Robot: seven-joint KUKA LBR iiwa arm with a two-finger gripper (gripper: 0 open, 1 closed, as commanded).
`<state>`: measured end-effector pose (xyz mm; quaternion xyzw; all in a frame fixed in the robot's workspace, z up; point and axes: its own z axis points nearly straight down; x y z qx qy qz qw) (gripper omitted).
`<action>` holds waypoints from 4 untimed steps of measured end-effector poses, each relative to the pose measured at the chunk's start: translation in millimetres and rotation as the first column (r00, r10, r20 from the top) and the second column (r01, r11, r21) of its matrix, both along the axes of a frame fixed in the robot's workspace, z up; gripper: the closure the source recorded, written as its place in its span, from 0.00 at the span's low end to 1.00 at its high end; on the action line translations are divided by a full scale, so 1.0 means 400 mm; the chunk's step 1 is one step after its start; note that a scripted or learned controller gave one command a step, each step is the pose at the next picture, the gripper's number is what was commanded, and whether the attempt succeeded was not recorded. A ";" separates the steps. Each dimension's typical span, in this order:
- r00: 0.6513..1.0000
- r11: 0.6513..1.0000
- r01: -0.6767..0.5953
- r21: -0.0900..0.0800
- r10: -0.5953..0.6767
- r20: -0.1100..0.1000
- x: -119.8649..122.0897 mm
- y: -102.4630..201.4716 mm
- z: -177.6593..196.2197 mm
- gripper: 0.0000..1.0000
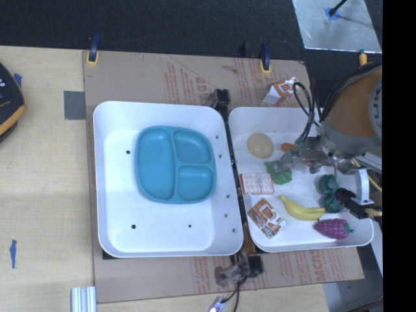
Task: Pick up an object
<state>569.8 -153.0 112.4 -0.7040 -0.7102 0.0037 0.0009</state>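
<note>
while the fingers (286, 168) look shut, cardboard (162, 77) covers the wooden bench (39, 174).

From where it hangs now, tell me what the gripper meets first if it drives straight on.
The gripper points left and down into the right bin. It would likely meet the green toy first; depth is unclear, so it may already touch.

blue divided plate (175, 164), left bin (110, 226)
</note>
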 end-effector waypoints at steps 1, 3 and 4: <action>1.000 1.000 0.003 0.004 -0.003 0.004 0.132 -0.028 -0.051 0.00; 1.000 1.000 0.003 0.004 -0.003 0.002 0.064 -0.032 -0.024 1.00; 1.000 1.000 0.003 0.004 -0.003 0.002 0.064 -0.032 -0.025 0.00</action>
